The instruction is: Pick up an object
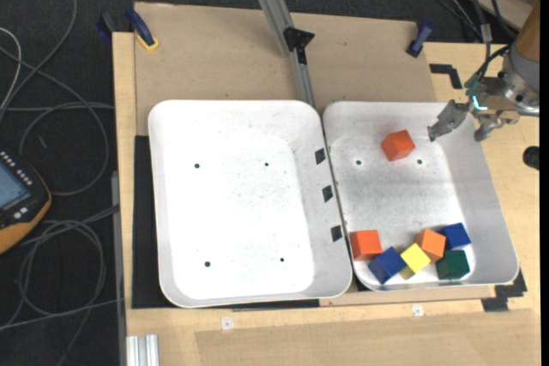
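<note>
I see my gripper [467,121] spread wide, holding nothing, over the smooth right bin [480,193] rim, open floor around its orange cube [397,145]

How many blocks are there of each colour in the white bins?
Orange blocks: 3
Blue blocks: 2
Yellow block: 1
Green block: 1
Total: 7 blocks, all in the right bin.
</note>
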You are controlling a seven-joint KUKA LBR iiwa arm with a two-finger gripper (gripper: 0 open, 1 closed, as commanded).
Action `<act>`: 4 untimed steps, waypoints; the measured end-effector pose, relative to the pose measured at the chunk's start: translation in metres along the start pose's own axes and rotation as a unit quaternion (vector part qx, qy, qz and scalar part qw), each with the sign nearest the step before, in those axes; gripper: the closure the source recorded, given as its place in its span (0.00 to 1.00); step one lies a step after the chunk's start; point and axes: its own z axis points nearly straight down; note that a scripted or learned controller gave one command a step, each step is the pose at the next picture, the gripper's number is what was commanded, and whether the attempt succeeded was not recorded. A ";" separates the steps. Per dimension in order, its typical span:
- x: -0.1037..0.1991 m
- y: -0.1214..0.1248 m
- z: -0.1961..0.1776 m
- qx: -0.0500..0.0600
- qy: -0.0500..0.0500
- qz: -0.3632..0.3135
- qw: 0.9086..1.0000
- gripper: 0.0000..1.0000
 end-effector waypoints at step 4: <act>0.007 -0.002 0.132 0.000 0.000 0.000 1.000 0.00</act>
